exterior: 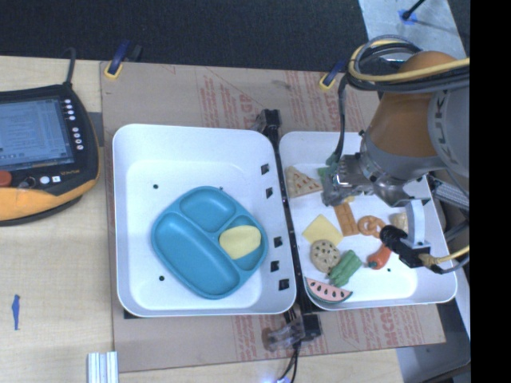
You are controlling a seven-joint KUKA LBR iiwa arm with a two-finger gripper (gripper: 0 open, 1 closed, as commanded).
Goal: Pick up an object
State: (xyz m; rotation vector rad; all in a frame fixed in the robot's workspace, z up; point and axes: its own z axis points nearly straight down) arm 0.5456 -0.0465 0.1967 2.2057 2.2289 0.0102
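The right bin [431, 294] holds several toy foods: a tan triangular cracker [301, 182], a yellow cheese wedge [322, 230], a round cookie [323, 254], a green pickle [345, 267], a watermelon slice [329, 291], a pretzel [370, 226], an orange strip [346, 219] and a red chili [380, 257]. My gripper [345, 187] hangs low over the upper middle of this bin, just above the top end of the orange strip and to the right of the cracker. A green piece [328, 172] shows at its left side.
The left bin [136, 158] carries a blue divided plate [192, 250] with a yellow lump [240, 241] in its right section. A tablet pendant [44, 146] lies off the bench's left side. Cables [399, 54] loop over the arm.
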